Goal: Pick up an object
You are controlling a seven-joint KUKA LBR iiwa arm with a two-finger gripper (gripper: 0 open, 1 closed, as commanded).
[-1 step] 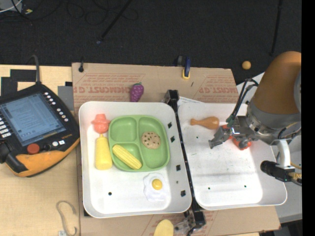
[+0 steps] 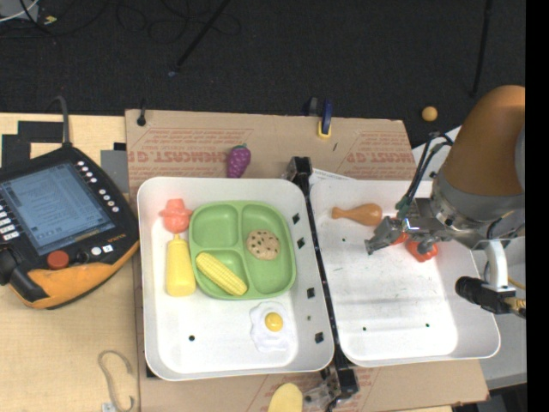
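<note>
My gripper [image 2: 396, 234] hangs low over the right bin [image 2: 412, 333], near its far right part. A small red object [image 2: 422, 249] lies in the bin right under the wrist, partly hidden by it. A tan chicken drumstick [image 2: 360, 214] lies just left of the gripper, toward the bin's back. The left bin [image 2: 214, 350] holds a green divided plate [image 2: 214, 226] with a cookie [image 2: 263, 245] and a corn cob [image 2: 221, 273]. Beside the plate lie a yellow bottle [image 2: 178, 267], a pink-red toy [image 2: 174, 216] and a fried egg [image 2: 273, 323].
Purple grapes [image 2: 238, 160] rest on the cardboard behind the left bin. A yellow lemon [image 2: 286, 396] sits at the front edge. A teach pendant [image 2: 60, 221] lies to the left of the bins. The front half of the right bin is bare white floor.
</note>
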